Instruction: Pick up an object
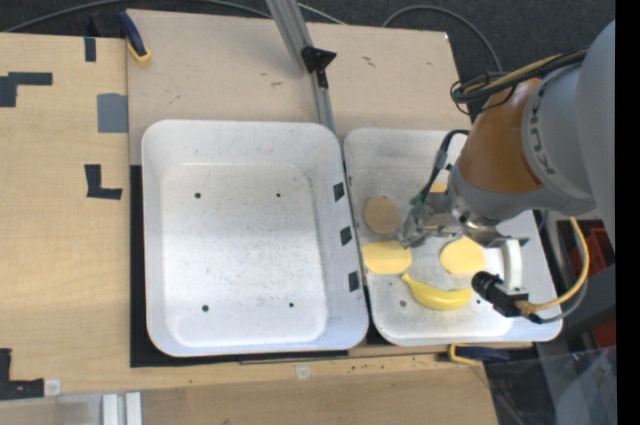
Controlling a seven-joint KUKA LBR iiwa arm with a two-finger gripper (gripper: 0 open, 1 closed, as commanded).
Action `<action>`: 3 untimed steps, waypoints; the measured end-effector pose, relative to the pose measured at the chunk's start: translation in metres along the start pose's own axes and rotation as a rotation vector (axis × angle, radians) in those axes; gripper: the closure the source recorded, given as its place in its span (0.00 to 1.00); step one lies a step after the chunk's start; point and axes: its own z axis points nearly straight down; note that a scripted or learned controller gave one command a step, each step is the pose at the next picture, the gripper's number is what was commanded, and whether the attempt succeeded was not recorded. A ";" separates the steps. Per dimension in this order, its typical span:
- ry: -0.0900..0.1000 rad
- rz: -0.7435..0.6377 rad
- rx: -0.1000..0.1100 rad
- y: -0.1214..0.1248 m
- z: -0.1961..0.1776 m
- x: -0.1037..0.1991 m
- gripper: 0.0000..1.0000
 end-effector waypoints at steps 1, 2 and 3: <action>-0.002 0.000 -0.007 0.006 -0.044 0.004 1.00; -0.002 0.001 -0.010 0.002 -0.106 0.003 1.00; -0.001 0.001 -0.004 0.002 -0.110 0.003 1.00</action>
